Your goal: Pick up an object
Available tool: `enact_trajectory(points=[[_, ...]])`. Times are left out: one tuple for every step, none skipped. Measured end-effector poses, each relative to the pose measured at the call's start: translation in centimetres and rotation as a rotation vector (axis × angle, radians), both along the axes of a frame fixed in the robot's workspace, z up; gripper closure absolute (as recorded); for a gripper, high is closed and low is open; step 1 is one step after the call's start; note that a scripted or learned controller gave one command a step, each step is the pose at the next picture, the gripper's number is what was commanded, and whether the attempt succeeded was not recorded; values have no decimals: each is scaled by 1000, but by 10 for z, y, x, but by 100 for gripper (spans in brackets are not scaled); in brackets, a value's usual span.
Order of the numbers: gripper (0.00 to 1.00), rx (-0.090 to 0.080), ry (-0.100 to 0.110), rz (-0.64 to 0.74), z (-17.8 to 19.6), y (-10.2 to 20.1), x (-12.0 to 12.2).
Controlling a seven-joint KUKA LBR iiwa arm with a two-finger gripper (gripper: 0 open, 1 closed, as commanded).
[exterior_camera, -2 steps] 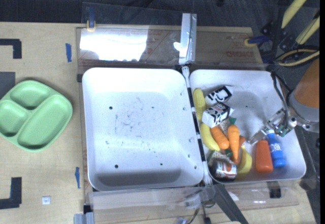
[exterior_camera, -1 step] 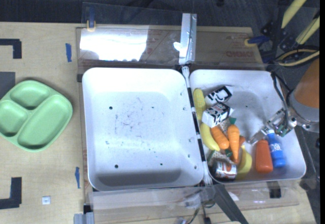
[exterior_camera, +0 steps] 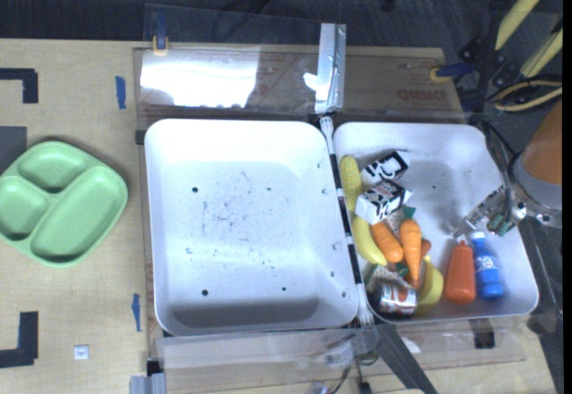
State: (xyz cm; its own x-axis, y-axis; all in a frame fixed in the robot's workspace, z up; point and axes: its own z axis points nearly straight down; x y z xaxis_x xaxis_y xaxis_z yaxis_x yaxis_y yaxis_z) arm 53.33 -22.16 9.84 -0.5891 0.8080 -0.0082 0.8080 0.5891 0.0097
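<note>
Nearest, in the right white plastic bin (exterior_camera: 465, 144), a crumpled red-and-silver can (exterior_camera: 394, 294) lies at the front wall, an orange bottle (exterior_camera: 460, 274) and blue bottle (exterior_camera: 487, 266) beside it. Farther back: two carrots (exterior_camera: 399, 242), yellow bananas (exterior_camera: 366, 240), two black-and-white cubes (exterior_camera: 384, 185). The metal two-finger gripper (exterior_camera: 483, 215) hangs over the bottles, gripping nothing; its spread cannot be judged. Leftward, a green divided plate (exterior_camera: 58, 201).

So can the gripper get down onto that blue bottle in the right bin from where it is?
Probably yes. The gripper sits just above the blue bottle, with nothing between them. The orange bottle lies right against it, which could crowd one finger.
</note>
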Motion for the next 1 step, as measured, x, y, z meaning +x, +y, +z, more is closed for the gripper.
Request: enact_trajectory(points=[[100,0,7,-162,64,-1,77]])
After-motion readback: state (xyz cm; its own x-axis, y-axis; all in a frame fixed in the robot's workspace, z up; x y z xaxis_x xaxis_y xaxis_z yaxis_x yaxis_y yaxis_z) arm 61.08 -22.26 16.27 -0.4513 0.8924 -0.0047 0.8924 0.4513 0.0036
